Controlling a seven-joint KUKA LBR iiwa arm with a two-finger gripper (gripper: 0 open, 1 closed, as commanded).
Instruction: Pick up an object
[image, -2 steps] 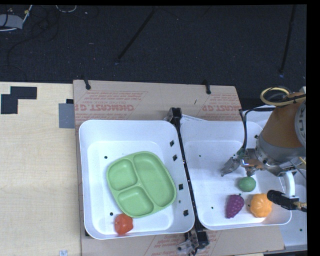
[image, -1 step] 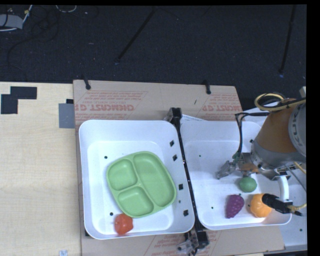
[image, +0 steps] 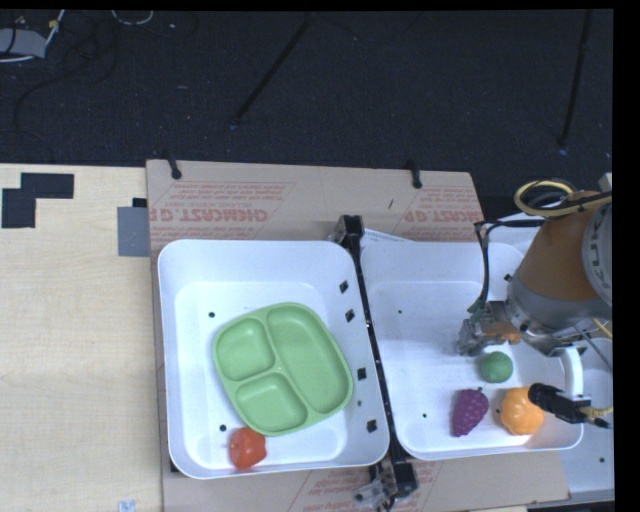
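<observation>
In the right bin (image: 420, 300) lie a small green ball (image: 494, 367), a purple bunch of grapes (image: 468, 411) and an orange fruit (image: 521, 410). My gripper (image: 482, 334) hangs low over the bin's right part, just above and left of the green ball, with the orange-banded wrist behind it. The fingers are small and dark against the bin floor. In the left bin (image: 190, 290) rests a green three-compartment plate (image: 282, 367), and a red-orange fruit (image: 247, 447) sits at that bin's front edge.
A black divider rail (image: 365, 340) runs between the two bins. Cables loop around the arm at the right. Cardboard lies under the bins, and a pale wooden bench top (image: 70, 350) stretches to the left.
</observation>
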